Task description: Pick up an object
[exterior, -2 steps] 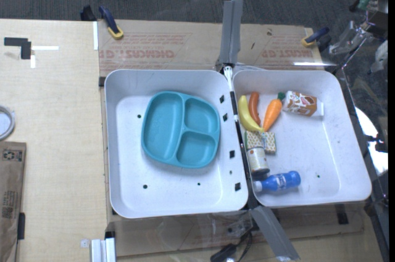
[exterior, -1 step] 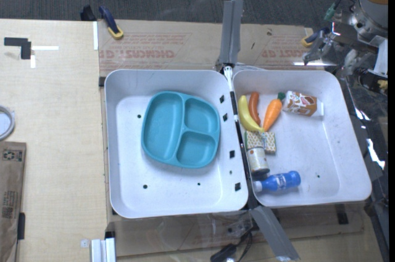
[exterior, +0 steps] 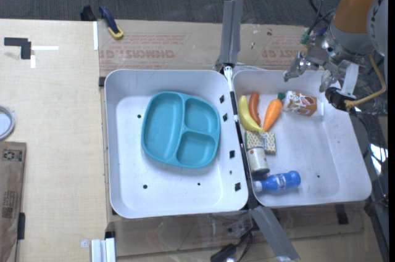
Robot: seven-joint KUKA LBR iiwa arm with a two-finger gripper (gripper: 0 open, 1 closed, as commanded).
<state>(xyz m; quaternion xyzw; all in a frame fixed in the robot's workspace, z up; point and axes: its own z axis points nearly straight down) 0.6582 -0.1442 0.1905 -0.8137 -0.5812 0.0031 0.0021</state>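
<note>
Fingers (exterior: pixel 295 71): hard to make out among the wrist cables; whether they are spread or pressed together cannot be told, and nothing is visibly pinched. They hang over the far rim of the right bin (exterior: pixel 345 187), with the arm (exterior: pixel 361 2) behind, its orange band cut off at the upper right edge.

Right bin contents: a small brown-and-white carton (exterior: pixel 301 103), its print too small to read, lies nearest the fingers. Just left of it, a carrot (exterior: pixel 271 114) touches a banana (exterior: pixel 248 114) and an orange-red piece (exterior: pixel 255 104) partly hidden between them. Below, a patterned box (exterior: pixel 261 141), a jar (exterior: pixel 258 161) with an unreadable label, and a blue bottle (exterior: pixel 278 181) lying on its side.

Left bin (exterior: pixel 123 150): a blue three-compartment tray (exterior: pixel 181 129), its compartments bare.

Worktop (exterior: pixel 49 100): cardboard (exterior: pixel 154 46) behind the bins bears red, mirrored lettering, not legible. At the left edge, a tape roll (exterior: pixel 5 123) and a brown bag (exterior: pixel 11 193) are cut off.
</note>
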